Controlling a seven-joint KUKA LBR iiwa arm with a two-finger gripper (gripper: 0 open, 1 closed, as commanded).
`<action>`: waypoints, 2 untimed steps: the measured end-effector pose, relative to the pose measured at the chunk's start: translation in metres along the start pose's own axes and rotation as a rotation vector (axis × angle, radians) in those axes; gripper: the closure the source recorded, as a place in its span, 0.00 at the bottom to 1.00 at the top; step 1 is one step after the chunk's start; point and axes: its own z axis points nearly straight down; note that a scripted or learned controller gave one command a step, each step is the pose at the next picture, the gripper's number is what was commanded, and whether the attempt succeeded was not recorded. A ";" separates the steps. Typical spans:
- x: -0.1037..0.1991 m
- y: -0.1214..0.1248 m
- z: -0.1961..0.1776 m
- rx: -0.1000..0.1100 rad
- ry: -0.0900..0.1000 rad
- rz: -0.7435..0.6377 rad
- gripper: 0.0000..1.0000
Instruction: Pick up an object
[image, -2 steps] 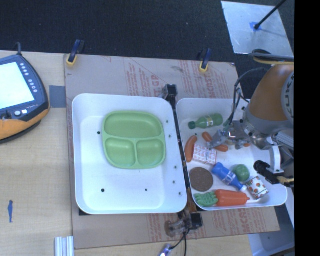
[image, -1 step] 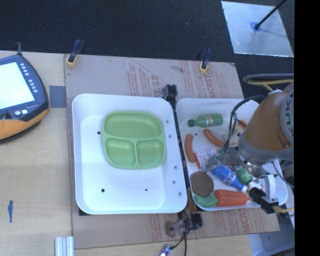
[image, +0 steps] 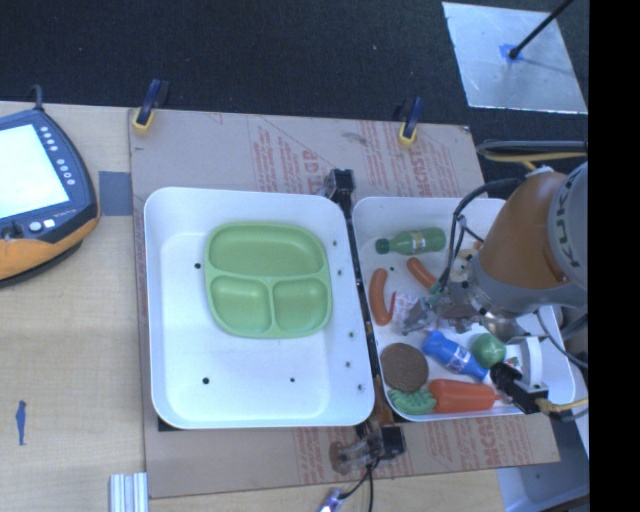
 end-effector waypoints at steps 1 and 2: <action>-0.021 -0.029 0.000 0.002 0.001 0.000 0.00; 0.022 0.019 0.000 0.001 0.000 -0.002 0.00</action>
